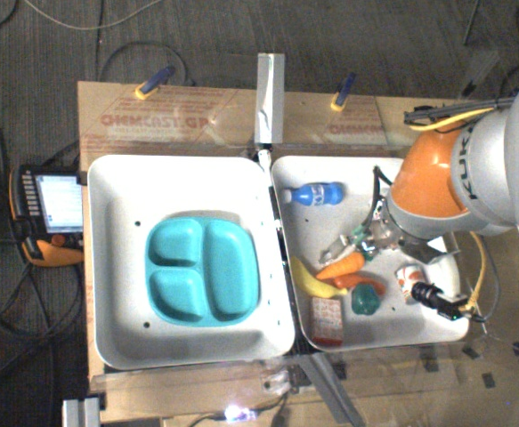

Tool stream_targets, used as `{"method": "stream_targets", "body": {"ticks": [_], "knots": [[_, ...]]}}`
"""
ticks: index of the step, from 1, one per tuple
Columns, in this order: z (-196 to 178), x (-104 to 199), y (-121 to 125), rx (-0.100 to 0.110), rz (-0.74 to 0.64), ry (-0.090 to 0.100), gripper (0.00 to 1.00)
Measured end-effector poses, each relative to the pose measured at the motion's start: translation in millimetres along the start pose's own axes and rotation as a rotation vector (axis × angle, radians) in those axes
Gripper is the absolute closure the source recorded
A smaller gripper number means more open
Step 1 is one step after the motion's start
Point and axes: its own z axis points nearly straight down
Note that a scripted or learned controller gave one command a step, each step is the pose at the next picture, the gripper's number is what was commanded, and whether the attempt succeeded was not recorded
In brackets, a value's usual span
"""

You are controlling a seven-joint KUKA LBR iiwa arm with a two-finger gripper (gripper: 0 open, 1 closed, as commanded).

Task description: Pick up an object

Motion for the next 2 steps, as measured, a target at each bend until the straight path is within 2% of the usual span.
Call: {"method": "stream_targets", "body": {"ticks": [1,2], "knots": [[-10,0,2,-0.004,0.0,-0.001,1.0],[-131,64,76,0.014,0.012,0.006,1.0]]}}
